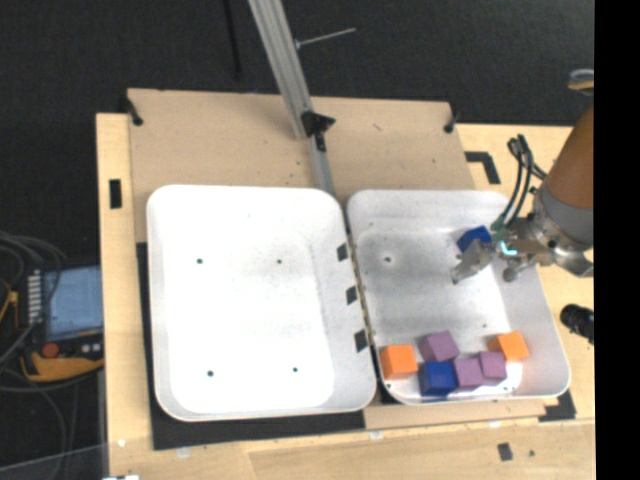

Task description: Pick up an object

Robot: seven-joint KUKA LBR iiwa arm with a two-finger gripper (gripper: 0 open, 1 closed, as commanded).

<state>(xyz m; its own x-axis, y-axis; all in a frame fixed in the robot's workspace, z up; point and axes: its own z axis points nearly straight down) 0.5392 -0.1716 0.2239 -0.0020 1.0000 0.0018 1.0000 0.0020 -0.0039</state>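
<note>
- The pincer (487, 265) is over the right bin (400, 230), up in its far right part, with the grey fingers (468, 265) pointing down and left toward the bin floor.
- Can't tell if it's apart or together — the fingers blur into one grey shape from this angle, so no call on that.
- A small blue cube (474, 238) sits right at the pincer, just above the fingers and touching or overlapping them in the view. Whether it's actually between them or just lying beside them on the bin floor, I honestly can't tell.
- The arm (573, 183) comes in from the right edge, orange band showing above the grey wrist, with dark cables (520, 173) looping up beside it.
- The rest of the blocks are bunched along the near edge of the right bin: an orange cube (399, 359) on the left, a purple one (438, 346) next to it, a dark blue cube (437, 378) in front, two more purple blocks (479, 370) touching each other, and another orange cube (513, 345) at the right end.
- The left bin (250, 298) is right beside the right one — just a few dark specks on its white floor.
- Both bins rest on the table (290, 133), and a slanted metal rail (283, 53) runs down from the top toward the seam between the bins.
- Off the table's left side there's a device with a blue screen (72, 303) and some cables.
</note>
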